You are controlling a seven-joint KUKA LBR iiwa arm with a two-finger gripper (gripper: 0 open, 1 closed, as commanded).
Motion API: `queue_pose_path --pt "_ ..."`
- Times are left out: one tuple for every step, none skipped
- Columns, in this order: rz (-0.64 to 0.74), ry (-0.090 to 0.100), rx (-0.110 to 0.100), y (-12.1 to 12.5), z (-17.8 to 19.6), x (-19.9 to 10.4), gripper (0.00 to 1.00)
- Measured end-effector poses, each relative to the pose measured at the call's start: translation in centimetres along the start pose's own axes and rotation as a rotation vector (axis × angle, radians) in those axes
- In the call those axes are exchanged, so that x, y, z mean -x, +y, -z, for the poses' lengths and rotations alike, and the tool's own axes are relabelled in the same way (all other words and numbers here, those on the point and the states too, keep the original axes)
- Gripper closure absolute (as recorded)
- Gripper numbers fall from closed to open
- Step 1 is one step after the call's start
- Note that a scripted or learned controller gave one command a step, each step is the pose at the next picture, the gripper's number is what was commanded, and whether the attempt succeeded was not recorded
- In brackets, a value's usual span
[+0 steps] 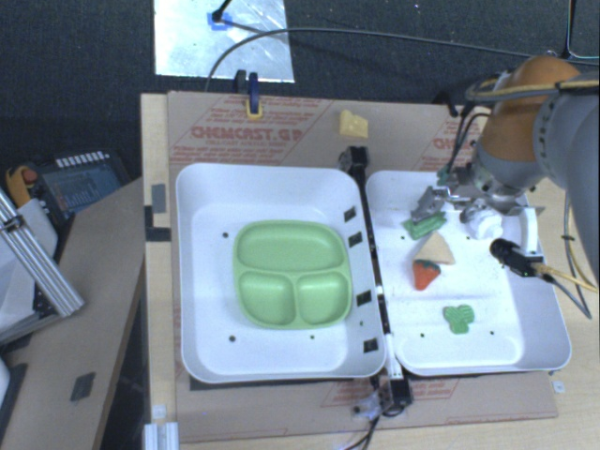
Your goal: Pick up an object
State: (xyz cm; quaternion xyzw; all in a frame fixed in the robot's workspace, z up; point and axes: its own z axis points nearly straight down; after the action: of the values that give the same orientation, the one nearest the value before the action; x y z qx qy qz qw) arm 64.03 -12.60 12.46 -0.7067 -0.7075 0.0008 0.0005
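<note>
In the right bin [539, 340] the gripper [434, 204] hangs low near the upper left corner, its arm [525, 125] reaching in from the right. Whether its fingers are apart or together cannot be told from this angle. A green piece [424, 224] lies right at the fingertips, but it is unclear whether it is between them. Just below lies a tan wedge [436, 248], touching a red strawberry [426, 274] under it. A green broccoli [458, 318] sits lower, apart from the others. The left bin [202, 345] holds a green tray [291, 273] with three compartments. A yellow block [353, 124] rests on the bench behind the bins.
</note>
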Motion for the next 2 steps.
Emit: queue_pose_path --pt "0.000 0.000 0.001 0.0 -4.2 -0.1 0.00" --pt "-0.001 0.002 0.000 0.1 -2.8 0.0 1.00"
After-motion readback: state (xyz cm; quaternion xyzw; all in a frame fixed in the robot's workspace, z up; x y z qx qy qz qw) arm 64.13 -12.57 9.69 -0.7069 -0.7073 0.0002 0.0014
